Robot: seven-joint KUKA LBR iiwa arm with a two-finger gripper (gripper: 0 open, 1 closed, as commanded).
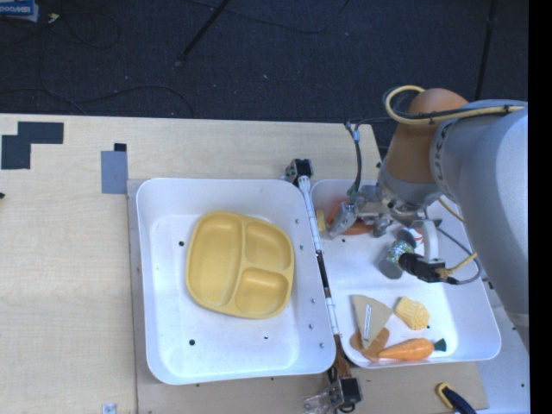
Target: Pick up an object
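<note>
Arm over right bin; loose items grouped at its near end.

The grey arm (483, 188) reaches in from the right, its gripper (379, 218) low over the far end of the right bin (479, 339); whether its jaws are apart or together cannot be told. The left bin (164, 352) holds a yellow divided plate (239, 263). In the right bin's near end lie a carrot (405, 349), a pale wedge (369, 313) and a yellow corn piece (412, 313).

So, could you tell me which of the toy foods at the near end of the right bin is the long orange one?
The orange carrot with a green tip, lying nearest the front rim; the yellow corn piece and pale wedge sit behind it.
</note>
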